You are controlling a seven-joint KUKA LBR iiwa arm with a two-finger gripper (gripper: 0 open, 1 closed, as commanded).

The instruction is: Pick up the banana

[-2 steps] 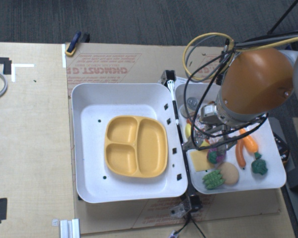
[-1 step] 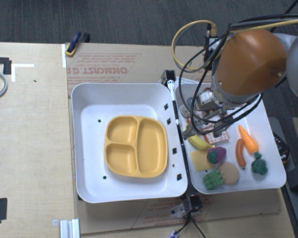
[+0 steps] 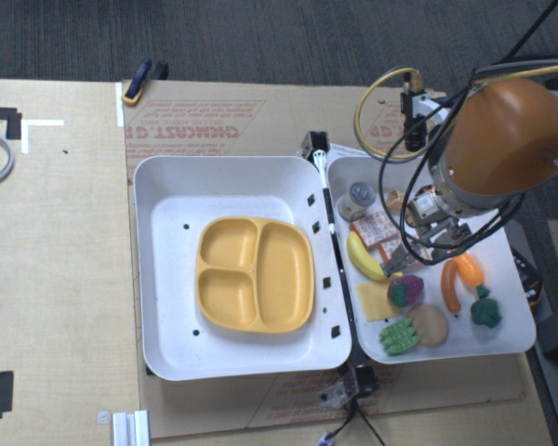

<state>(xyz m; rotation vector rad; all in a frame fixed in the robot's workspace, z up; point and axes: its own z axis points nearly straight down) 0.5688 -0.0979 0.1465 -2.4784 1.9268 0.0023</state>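
Note:
The banana (image 3: 364,257) is yellow and lies along the left side of the right bin (image 3: 511,342), near the divider. My gripper (image 3: 402,260) hangs under the orange-banded wrist, low over the bin and just right of the banana's lower end. Its tip is close to the banana and to a purple fruit (image 3: 406,291). Nothing is visibly lifted. The wrist and cables hide part of the bin behind the gripper.
The right bin also holds a snack packet (image 3: 379,231), a grey can (image 3: 360,194), a cheese slice (image 3: 372,300), a green vegetable (image 3: 399,335), a tan round (image 3: 431,323), carrots (image 3: 451,288) and broccoli (image 3: 486,312). A yellow divided plate (image 3: 257,273) sits in the left bin (image 3: 158,249).

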